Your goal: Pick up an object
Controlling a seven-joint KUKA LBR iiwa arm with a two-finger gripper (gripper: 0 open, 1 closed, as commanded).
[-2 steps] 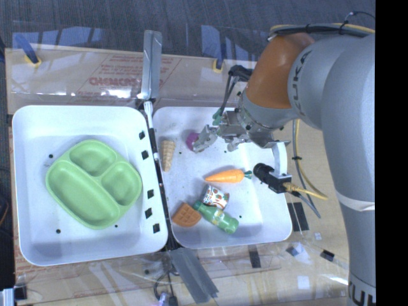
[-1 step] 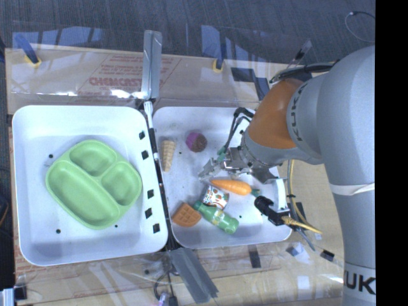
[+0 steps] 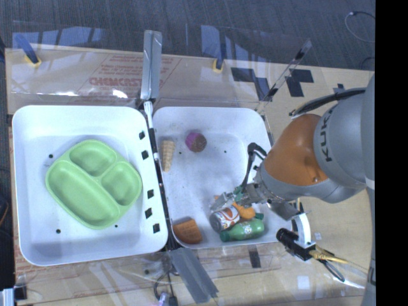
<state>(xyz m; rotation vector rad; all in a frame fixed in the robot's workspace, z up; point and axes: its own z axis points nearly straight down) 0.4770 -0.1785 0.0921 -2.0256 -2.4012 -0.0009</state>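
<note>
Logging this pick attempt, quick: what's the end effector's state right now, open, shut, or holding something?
End effector: cannot be told; it sits low in the right white bin over the crushed can and green bottle.

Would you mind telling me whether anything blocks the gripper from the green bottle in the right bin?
Nothing visible stands between them. The gripper is down in the right bin, right over a tight cluster: a can and an orange piece lie against the green bottle, so the fingers may meet those first.
</note>
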